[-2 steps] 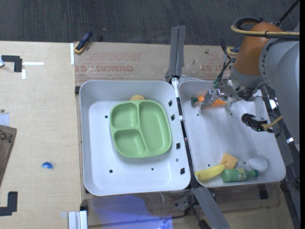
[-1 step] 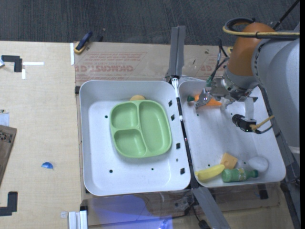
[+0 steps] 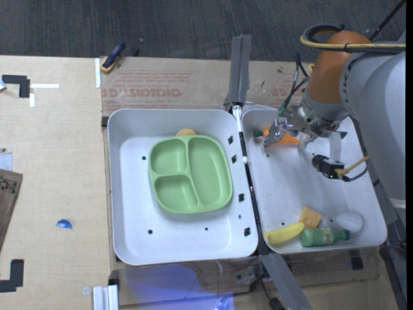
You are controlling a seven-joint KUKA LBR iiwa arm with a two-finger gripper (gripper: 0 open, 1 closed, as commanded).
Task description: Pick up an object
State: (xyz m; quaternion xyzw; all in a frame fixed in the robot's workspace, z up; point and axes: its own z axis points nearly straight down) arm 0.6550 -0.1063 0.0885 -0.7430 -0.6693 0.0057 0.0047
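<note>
The hand (image 3: 279, 134) sits low in the right bin's (image 3: 290, 186) far corner over a carrot (image 3: 288, 141); whether it grips, I cannot tell. So near the wall, the carrot may slip or jam.

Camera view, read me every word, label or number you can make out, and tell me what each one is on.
Red print on the brown cardboard sheet behind the bins: a line of capital letters, upside down from this angle and too blurred to read reliably.
Green bottle in the right bin: label too small to read.
No other text shows.
</note>
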